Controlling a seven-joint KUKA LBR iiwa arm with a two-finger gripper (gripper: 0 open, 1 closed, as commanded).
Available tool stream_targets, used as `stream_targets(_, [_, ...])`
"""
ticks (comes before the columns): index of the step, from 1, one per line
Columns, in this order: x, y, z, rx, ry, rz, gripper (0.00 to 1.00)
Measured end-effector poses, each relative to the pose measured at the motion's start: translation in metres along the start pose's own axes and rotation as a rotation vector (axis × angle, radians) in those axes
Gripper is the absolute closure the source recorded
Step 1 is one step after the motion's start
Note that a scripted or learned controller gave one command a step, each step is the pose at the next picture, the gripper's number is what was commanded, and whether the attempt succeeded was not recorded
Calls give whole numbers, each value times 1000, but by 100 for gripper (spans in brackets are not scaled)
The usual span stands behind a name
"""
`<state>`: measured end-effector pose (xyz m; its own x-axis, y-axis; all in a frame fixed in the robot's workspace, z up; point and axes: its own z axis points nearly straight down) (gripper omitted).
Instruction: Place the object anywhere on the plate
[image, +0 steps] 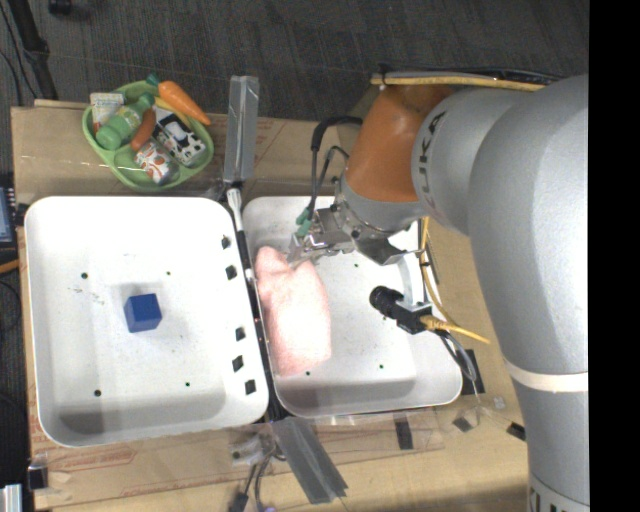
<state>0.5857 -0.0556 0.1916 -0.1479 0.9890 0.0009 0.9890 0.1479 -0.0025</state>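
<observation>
The two-finger gripper is low over the far left part of the right shallow white bin, under the grey arm with the orange band. Whether it is apart or together, I cannot tell, because the wrist covers it.

There are two white bins, one blue cube and one pink plate. The flat pink plate lies in the right bin, along its left wall, and its far end is just under the gripper. The small blue cube rests on the floor of the left shallow white bin, well apart from the plate, with the two bin walls between them.

Beyond the left bin stands one green bowl full of toy food, among it an orange carrot. A black cable piece hangs over the right bin.
</observation>
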Motion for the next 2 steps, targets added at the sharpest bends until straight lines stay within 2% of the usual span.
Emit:
stream_targets(1, [1, 0, -40, 0, 0, -8, 100])
stream_targets(2, [52, 2, -45, 2, 0, -413, 100])
